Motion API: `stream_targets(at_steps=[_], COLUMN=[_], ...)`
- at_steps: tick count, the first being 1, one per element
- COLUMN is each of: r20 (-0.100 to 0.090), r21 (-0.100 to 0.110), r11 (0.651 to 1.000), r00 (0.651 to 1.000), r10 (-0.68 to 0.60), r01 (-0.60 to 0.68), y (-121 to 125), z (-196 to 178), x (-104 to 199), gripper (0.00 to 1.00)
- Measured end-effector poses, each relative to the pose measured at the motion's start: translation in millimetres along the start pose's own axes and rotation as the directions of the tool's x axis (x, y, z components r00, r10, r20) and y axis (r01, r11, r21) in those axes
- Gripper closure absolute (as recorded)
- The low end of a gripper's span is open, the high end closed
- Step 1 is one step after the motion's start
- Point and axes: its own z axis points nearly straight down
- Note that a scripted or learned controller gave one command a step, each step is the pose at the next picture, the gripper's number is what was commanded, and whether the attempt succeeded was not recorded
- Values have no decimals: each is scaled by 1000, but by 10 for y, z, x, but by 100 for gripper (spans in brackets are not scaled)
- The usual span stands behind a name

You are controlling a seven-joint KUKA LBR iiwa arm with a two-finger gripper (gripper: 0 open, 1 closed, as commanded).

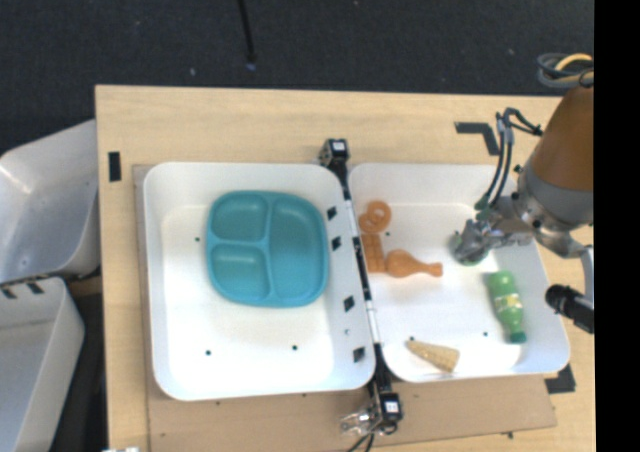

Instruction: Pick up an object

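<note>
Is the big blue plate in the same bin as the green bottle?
No, the blue plate lies in the left bin, while the green bottle lies in the right bin.

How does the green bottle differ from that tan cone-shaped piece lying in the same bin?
The green bottle is bright green with a yellowish label; the tan cone is pale beige and plain. The bottle lies near the bin's right side, just below the pincer; the cone lies near the bin's front edge. The bottle points up and down in the picture, the cone more across it. Both lie flat in the right bin.
</note>
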Motion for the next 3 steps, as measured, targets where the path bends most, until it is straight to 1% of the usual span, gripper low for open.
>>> stream_targets(at_steps=[1, 2, 3], r20=[0, -3, -3], r21=[0, 0, 0], r11=[1000, 1000, 1000], r00=[1000, 1000, 1000], r10=[1, -3, -3], r01=[-1, 3, 3], y=[20, 109, 152], z=[61, 16, -119], x=[466, 1096, 1675], gripper=[100, 100, 100])
